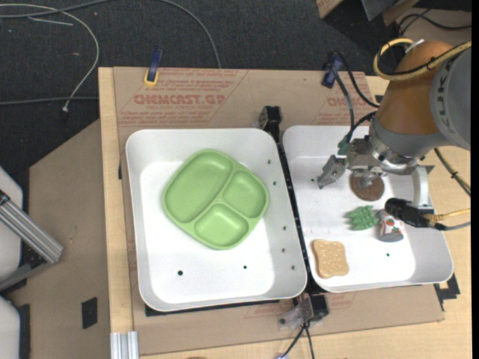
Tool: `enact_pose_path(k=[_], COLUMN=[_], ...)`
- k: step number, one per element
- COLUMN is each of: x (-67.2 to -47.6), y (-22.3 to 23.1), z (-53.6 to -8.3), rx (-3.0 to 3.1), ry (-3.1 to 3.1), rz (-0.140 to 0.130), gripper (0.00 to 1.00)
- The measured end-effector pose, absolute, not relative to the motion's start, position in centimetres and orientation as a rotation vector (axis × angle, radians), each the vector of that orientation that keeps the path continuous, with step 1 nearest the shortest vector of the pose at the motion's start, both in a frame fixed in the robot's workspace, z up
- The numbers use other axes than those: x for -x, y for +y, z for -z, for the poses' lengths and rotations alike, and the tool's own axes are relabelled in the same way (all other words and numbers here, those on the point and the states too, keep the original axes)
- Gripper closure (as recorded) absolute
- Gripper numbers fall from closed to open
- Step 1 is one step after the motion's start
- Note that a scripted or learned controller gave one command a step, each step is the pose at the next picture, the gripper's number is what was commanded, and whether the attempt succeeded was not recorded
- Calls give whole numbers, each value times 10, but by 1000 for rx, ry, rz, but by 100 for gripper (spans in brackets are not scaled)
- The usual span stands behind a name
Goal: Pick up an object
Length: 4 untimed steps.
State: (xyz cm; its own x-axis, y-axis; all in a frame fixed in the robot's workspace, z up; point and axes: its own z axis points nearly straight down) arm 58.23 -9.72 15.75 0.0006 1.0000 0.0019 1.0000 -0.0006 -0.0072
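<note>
A: Item 1, gripper. Sits low over the right bin, upper half, w/ the grey arm coming in from your right. One finger shows slanting out to the left; the other is hidden under the wrist. You can't tell spread vs. pressed together, and nothing is seen pinched.

B: Candidates for the pick?

A: All in the right bin, which is prob. why the gripper hangs on that side. Item 2, brown disc: round, flat, speckled, cookie-like, just beside the gripper and partly tucked under the wrist. Nearest target, in my judgement. Item 3, green leafy toy: jagged, plastic-looking, near bin centre. Item 4, small red/white/grey object: touching or nearly touching item 3's right; too small to ID. Item 5, toast slice: tan, squarish, rounded corners, darker crust edge, lying flat at the near-left corner, apart from the rest.

B: Left bin?

A: Item 6, green divided plate: three compartments, smooth matte plastic, lying flat mid-bin and turned at an angle, nothing in it. Left bin itself: shallow, white, glossy, rounded corners, few dark dots on floor. Both bins rest side by side on a cardboard sheet.

B: Status?

A: No pick yet, as you'd judge it. Flat items will be awkward for two fingers.
</note>
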Motion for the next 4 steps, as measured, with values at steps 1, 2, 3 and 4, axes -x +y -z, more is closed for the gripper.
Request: enact_pose_path(k=[1, 2, 3, 4], x=[-572, -574, -579, -580], y=[-101, -101, -97, -97], z=[-106, -120, -184, -235], rx=[2218, 2222, 2224, 2223], ry=[-2216, -2220, -2227, -2226], rz=[-5, 2, 7, 5], gripper=[0, 100, 100, 100])
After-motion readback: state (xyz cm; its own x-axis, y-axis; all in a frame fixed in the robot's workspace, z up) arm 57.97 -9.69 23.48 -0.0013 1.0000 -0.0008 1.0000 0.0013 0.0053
